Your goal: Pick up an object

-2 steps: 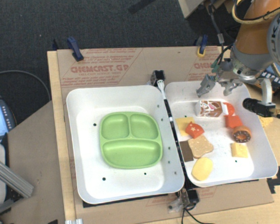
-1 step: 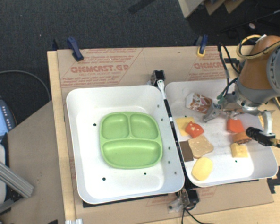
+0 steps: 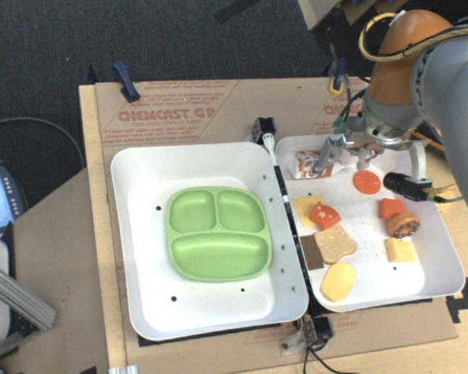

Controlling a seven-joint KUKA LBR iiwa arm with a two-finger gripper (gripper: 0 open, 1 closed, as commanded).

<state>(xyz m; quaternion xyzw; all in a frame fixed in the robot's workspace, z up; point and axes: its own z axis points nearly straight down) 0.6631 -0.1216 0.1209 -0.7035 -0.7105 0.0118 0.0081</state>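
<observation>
My gripper (image 3: 336,151) hangs over the back of the right bin (image 3: 441,276), just right of a small red and white packet (image 3: 304,164) and left of a red tomato slice (image 3: 367,182). Toy foods lie in front of it: a yellow cheese slice (image 3: 304,207) with a red piece (image 3: 324,215) on it, a bread slice (image 3: 335,244), a brown bar (image 3: 311,251), a yellow oval piece (image 3: 339,281), an orange-red piece (image 3: 392,208), a brown-orange piece (image 3: 404,225) and a yellow block (image 3: 400,250). I see nothing held.
The left bin (image 3: 134,228) holds a green divided plate (image 3: 219,233). The grey arm with its orange band (image 3: 405,41) enters from the upper right, over the right bin's back corner. A cardboard sheet (image 3: 174,107) lies under both bins.
</observation>
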